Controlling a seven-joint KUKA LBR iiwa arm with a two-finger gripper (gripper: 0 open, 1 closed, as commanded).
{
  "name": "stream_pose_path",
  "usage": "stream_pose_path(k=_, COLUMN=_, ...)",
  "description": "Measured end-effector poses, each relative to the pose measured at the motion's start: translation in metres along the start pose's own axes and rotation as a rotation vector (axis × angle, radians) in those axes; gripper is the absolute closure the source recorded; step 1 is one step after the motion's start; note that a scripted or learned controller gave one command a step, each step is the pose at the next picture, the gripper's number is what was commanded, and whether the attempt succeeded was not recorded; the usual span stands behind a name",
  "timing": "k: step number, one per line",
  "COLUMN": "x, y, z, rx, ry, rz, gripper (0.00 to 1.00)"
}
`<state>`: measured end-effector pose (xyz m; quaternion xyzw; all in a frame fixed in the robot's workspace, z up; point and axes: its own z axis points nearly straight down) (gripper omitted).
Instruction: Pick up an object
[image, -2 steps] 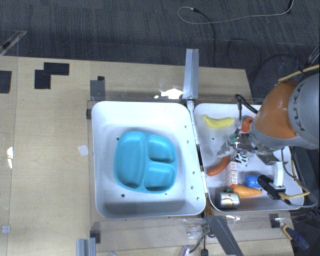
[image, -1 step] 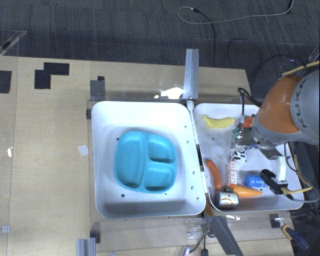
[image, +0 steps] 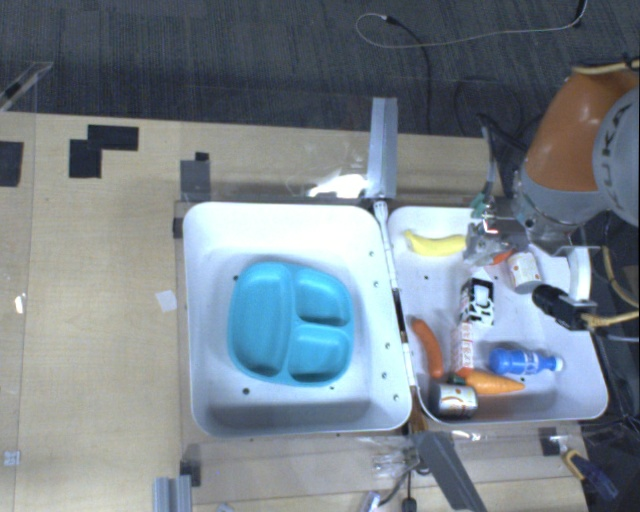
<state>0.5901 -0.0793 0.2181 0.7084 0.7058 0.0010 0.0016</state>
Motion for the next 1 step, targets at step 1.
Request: stream_pose_path(k=1, x=0.0019, y=0.0806, z=-0.0856, rx=-0.003, ry=-0.001, rz=-0.292, gripper=1.0)
